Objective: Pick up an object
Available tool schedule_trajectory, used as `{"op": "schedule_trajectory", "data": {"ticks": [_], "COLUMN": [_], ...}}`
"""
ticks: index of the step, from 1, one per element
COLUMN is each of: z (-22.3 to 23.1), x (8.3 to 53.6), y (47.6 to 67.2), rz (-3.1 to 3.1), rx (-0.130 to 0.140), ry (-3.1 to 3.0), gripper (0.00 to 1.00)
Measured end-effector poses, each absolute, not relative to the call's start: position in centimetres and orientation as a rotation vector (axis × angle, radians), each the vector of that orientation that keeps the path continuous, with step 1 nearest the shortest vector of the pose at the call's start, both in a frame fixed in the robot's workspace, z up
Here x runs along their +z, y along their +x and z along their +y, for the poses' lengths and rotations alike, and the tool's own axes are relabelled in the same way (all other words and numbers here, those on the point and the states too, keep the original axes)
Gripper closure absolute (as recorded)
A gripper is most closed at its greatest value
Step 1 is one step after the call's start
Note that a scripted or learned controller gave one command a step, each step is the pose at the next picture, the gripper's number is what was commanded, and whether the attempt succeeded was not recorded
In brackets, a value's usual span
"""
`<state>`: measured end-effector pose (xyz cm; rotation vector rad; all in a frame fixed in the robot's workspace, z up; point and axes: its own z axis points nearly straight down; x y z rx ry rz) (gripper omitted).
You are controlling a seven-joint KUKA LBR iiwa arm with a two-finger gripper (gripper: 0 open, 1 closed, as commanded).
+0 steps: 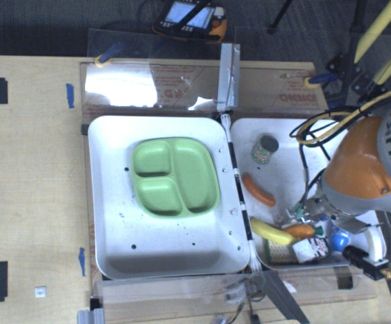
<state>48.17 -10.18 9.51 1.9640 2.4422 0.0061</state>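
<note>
White plastic makes up both bins; the left bin (pixel 114 201) carries a green tray (pixel 175 175) with 3 compartments, lying flat near its middle, and the right bin (pixel 283 130) carries the loose clutter from which 1 object is to be lifted.

The arm (pixel 365 160) reaches in from the right and bends down over the near right corner of the right bin, so its orange band hides most of what lies beneath it; the gripper (pixel 310 216) sits low among the items there, and how far it is open, or whether it has hold of anything, cannot be told because the wrist covers it.

The candidates crowd together at the near end of the right bin, probably because the shallow floor lets them slide into a heap; a banana (pixel 271 232) lies along the near left side, touching an orange carrot-shaped piece (pixel 300 231) just beside the gripper; a white packet (pixel 308 250) and a blue ball (pixel 340 239) rest at the near edge.

2 things lie apart from the heap: a sausage (pixel 258 190) lies slanted in the middle of the bin, and a small can (pixel 265 148) stands upright toward the far end; both look easier to reach cleanly.

I judge the arm to be attempting a grasp in the crowded corner, where neighbours may block a clean hold.
</note>
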Motion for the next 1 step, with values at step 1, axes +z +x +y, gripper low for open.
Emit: {"op": "schedule_trajectory", "data": {"ticks": [1], "z": [-5.74], "x": [19.65], "y": [47.96], "rz": [2.276], "rx": [-0.002], "ry": [2.166], "gripper": [1.0]}}
